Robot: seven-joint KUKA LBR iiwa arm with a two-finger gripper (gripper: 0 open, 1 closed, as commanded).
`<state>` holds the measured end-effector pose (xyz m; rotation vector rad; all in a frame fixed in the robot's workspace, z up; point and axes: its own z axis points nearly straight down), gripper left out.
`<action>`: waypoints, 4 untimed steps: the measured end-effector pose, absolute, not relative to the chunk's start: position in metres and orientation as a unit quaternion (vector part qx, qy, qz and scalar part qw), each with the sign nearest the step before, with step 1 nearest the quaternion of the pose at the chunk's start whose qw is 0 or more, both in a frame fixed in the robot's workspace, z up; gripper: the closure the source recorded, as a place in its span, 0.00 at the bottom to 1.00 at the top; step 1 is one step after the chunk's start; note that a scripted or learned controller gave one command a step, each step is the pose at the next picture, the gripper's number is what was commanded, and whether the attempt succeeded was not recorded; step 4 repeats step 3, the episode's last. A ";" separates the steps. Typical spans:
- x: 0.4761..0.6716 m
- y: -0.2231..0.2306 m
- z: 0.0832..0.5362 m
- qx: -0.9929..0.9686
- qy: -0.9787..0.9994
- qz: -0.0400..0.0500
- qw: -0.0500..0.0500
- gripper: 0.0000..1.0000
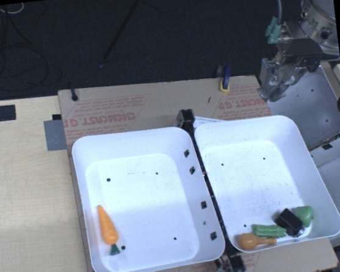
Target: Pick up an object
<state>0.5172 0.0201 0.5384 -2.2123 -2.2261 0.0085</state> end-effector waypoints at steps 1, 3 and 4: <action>0.557 -0.021 0.436 -0.709 -0.706 0.004 0.003 1.00; 0.633 0.026 0.384 -0.704 -0.710 -0.003 -0.002 1.00; 0.633 0.026 0.384 -0.704 -0.710 -0.003 -0.002 1.00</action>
